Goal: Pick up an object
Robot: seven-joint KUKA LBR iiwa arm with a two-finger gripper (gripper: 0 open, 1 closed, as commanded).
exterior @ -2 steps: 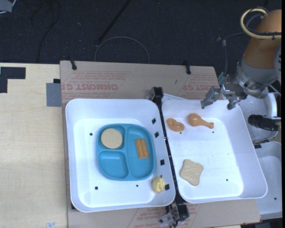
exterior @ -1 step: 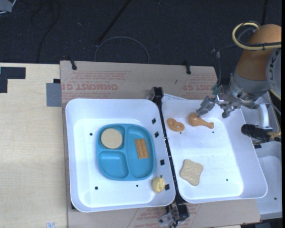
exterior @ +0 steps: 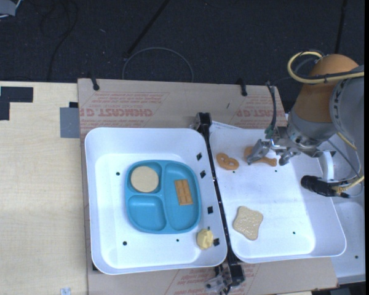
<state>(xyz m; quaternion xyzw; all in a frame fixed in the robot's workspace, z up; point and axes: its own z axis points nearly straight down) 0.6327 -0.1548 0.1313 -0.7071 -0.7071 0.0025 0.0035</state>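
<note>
While my gripper (exterior: 267,152) hovers low in the right bin (exterior: 323,241), its fingers stand apart.
It straddles an orange piece (exterior: 262,154) near the far wall, nothing gripped; a pretzel (exterior: 227,161) lies beside.

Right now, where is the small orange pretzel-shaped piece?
The small orange pretzel-shaped piece lies in the right white bin, near its upper left corner, just right of the divider between the bins and left of the gripper.

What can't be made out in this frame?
- Gripper: too small and dark to tell what its grip is doing.
- Orange piece under the gripper: partly covered, shape unclear.
- Arm: cut off by the right edge.
- Yellow lump: too small to identify.
</note>
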